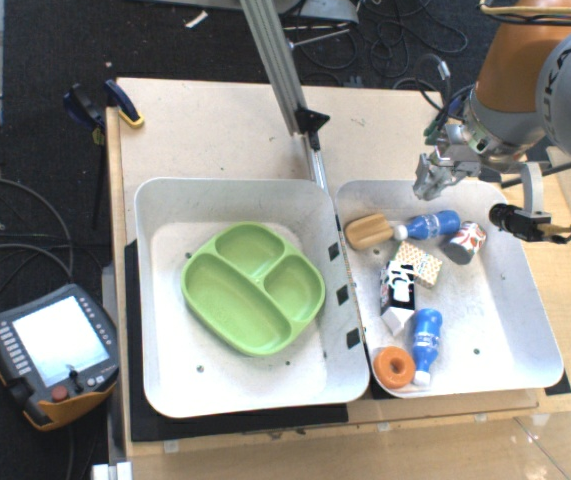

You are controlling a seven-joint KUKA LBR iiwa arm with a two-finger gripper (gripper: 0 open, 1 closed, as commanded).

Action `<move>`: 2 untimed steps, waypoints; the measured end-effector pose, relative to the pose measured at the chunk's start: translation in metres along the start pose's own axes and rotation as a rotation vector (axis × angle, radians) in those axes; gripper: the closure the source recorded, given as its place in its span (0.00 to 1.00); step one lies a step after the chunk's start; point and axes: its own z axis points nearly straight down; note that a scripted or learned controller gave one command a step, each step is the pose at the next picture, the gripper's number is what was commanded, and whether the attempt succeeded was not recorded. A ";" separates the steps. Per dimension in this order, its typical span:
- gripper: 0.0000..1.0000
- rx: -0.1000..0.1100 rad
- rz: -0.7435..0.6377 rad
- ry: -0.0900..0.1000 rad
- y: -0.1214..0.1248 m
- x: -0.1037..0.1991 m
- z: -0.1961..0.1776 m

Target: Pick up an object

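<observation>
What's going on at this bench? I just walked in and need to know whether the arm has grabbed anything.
The grey arm's pincer hovers above the far edge of the right white bin, with nothing visibly held. Below it lie a blue bottle with a wooden brush, a checkered carton, another blue bottle and an orange ring. The green divided plastic plate sits untouched in the left bin.
</observation>
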 end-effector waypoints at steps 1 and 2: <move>1.00 0.000 0.000 0.000 0.002 0.000 -0.054; 1.00 0.009 -0.005 0.003 -0.011 0.056 -0.041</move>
